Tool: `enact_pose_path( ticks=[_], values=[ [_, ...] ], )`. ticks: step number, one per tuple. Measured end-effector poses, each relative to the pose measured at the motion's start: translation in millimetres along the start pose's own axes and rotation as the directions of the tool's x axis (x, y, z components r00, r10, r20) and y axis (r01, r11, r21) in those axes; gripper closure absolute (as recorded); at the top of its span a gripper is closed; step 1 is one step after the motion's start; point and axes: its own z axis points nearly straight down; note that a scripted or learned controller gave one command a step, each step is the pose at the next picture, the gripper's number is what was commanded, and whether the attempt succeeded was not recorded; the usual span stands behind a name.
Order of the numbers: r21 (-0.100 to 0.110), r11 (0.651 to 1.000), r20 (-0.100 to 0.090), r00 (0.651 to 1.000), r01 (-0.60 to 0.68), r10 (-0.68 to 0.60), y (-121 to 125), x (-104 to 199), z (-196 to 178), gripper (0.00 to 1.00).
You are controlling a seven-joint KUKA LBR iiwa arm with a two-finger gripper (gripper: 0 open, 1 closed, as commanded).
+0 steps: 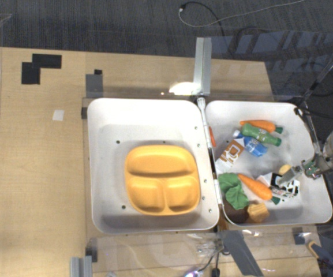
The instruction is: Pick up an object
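In right bin [322, 212], black-and-white toy [285, 184].

My bench, seen from above

I stood at a pale wooden bench [33, 172] with black square marks [39, 67] near its far left corner. Beyond it lay dark grey ribbed floor [97, 13], where a thin cable [212, 17] looped. A grey metal post [203, 62] rose at the bench's middle, and glare lit its foot.

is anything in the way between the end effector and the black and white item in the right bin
Nothing visible: the end effector sits at the right bin's right edge, just right of the black-and-white item, with bare bin floor between them.
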Motion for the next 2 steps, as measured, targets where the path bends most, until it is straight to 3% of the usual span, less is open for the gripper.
enact_pose_path(
  ticks=[1, 2],
  values=[
    [0.003, 0.939, -0.001, 0.939, -0.343, 0.343, 90.0, 2.7, 18.5, 0.0],
    [0.002, 0.999, -0.003, 0.999, 0.043, -0.043, 18.6, 57.8, 5.4, 0.0]
  ],
)
